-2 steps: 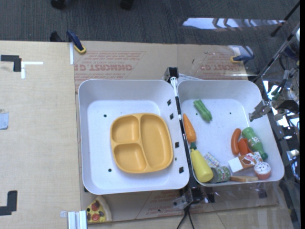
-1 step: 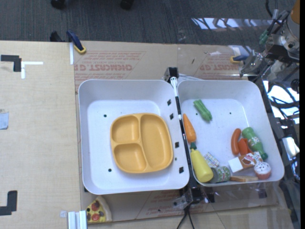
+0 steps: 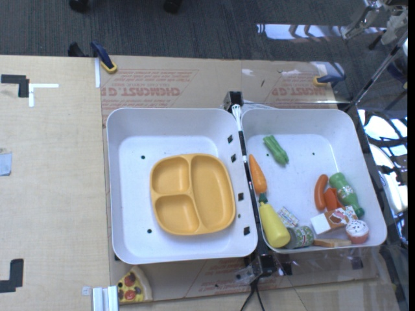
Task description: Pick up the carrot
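The carrot [image 3: 258,175] is orange with a small green top at its near end. It lies flat in the right bin [image 3: 305,116], lengthwise against the left wall, about halfway down. Its green top almost touches a yellow bottle [image 3: 273,225] just in front of it. Nothing covers the carrot.
A green vegetable [image 3: 276,149] lies behind and to the right of the carrot. A red sausage [image 3: 320,192], a green bottle [image 3: 346,193] and several small toy foods crowd the right bin's near right corner. The left bin [image 3: 130,135] holds a yellow divided plate [image 3: 192,194].
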